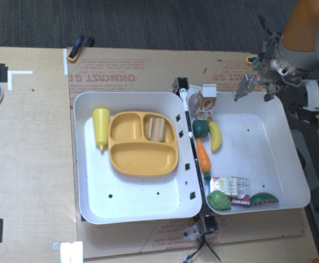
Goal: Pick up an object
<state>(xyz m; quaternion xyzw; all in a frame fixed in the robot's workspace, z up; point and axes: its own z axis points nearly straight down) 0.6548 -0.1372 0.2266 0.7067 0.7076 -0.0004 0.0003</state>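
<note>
The claw (pixel 256 86) hangs at the upper right of the scene, just past the far rim of the right bin (pixel 268 147), below the arm's orange band (pixel 307 12). Its two dark fingers are spread a little apart, and nothing sits between them.

The things to pick lie well apart from the claw, all on the left side of that bin. Nearest, in the far left corner, stands a small brown and white carton (pixel 206 104). Just in front of it sit a dark green round vegetable (pixel 201 128) and a banana (pixel 216 135), touching each other. An orange carrot (pixel 203 155) lies along the bin's left wall. Near the front edge are a green lettuce head (pixel 219 200), a small printed box (pixel 233 189) and a watermelon slice (pixel 264 199).

The left bin (pixel 137 201) holds a yellow divided plate (pixel 143 158) with a tan cylinder (pixel 156 129) in its upper right compartment. A yellow bottle (pixel 100 127) lies just beside the plate's left edge.

Both bins rest on a cardboard sheet (pixel 110 70) spread over the pale wooden counter (pixel 28 158).
</note>
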